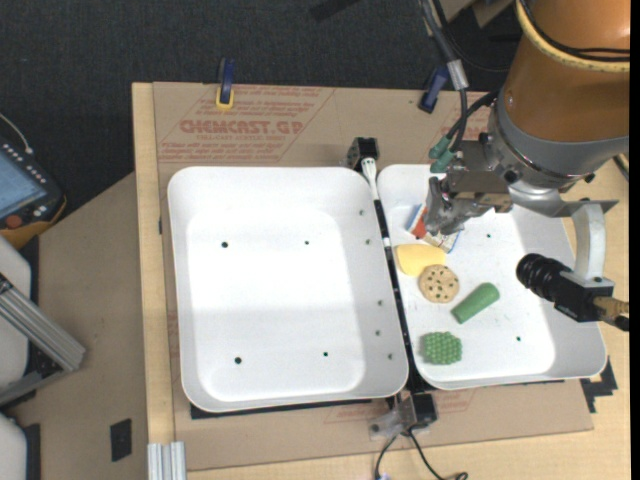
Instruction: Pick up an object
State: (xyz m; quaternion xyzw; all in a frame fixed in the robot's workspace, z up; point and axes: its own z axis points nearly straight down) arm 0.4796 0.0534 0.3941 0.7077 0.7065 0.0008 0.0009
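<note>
The right white bin holds several small objects. A pale yellow piece lies near its left wall, with a round brown cookie just in front of it. A green cylinder lies to the cookie's right, and a green bumpy round object sits near the bin's front. My gripper hangs low over the back left of this bin, right behind the yellow piece. A small red, white and blue object shows at its tip, partly hidden by it.
The left white bin stands beside the right one, with a black divider strip between them. A black cylindrical part on a bracket juts over the right bin's right side. The big grey and orange arm looms over the back right.
</note>
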